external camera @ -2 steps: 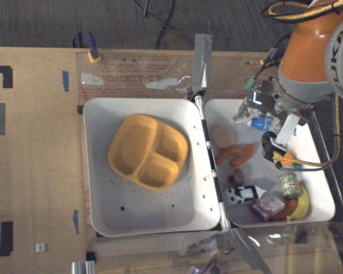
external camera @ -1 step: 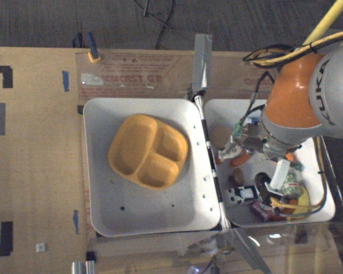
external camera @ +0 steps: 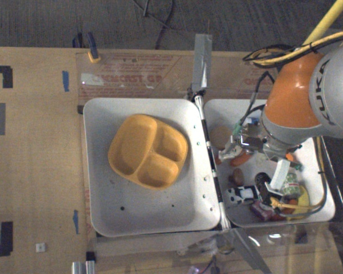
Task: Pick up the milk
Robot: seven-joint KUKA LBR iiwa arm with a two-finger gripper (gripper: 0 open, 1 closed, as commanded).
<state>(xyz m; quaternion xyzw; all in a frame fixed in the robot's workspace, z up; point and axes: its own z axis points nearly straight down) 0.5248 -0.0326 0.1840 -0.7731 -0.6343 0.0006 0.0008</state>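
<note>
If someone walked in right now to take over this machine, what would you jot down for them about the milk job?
Gripper: low over the right bin, upper-left area; whether it is open or shut cannot be made out, and nothing shows as held.
Milk: the small black-and-white carton appears to be it; it lies near the right bin's front left, among other toy food items.
Left bin: holds the yellow divided plate.
Done: nothing visible yet.
Left: move to the carton, grip it, lift.
</note>
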